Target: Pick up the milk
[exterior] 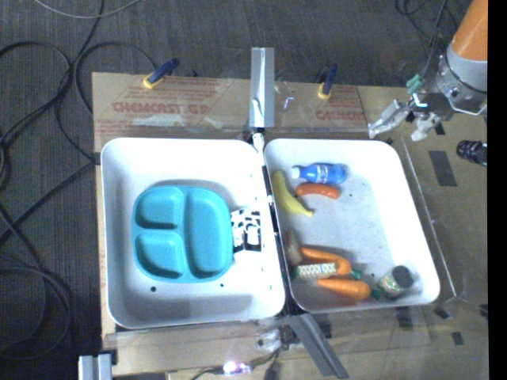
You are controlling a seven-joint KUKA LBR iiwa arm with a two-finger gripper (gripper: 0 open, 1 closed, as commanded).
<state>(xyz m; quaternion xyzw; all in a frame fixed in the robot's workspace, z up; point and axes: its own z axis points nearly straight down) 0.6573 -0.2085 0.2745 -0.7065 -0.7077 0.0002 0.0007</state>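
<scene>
Milk (245,229): small black-and-white patterned carton, boxy, at left bin's (119,212) right edge | gripper (402,118): fingers spread, grasping nothing, beyond right bin's (412,212) far-right corner.

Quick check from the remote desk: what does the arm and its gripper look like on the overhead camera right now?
At the view's upper right, the arm shows an orange band above a light grey, rounded wrist section. Below it sits the gripper, a pale metallic assembly with slim whitish fingers and a small teal-green accent near its base. Thin dark cables run down beside the arm. No lettering or markings can be made out on it.
</scene>
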